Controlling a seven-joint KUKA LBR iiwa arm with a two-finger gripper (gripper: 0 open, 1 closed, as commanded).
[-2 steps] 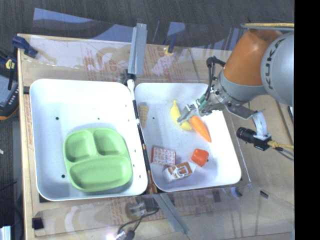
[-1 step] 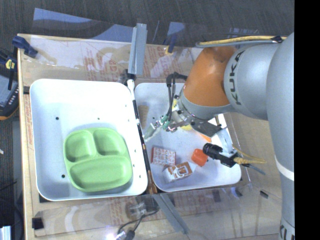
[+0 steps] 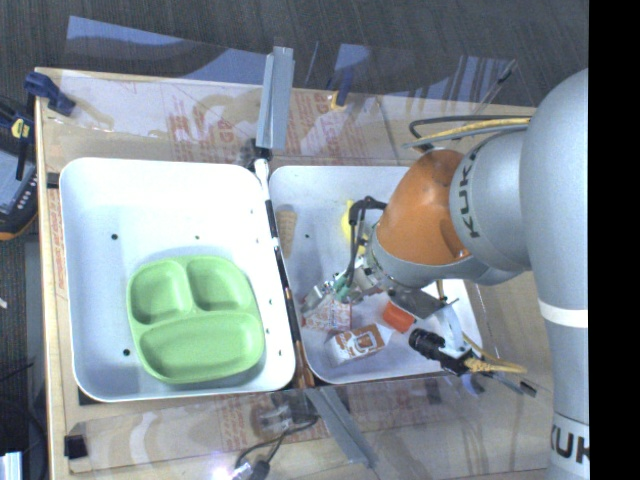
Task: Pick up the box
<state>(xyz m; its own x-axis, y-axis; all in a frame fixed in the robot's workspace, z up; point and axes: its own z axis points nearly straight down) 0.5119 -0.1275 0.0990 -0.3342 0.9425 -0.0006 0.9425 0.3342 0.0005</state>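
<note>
Low in the right bin [image 3: 300, 218], the end effector [image 3: 338, 290] hangs over two small boxes, box [image 3: 360, 342] and carton [image 3: 328, 316]; whether it grips anything I cannot tell. One green tray [image 3: 195, 318] fills the left bin [image 3: 100, 198], with free floor above.

bench [image 3: 150, 118]: wooden top | on it: left bin [image 3: 90, 198], right bin [image 3: 310, 198], side by side
</note>
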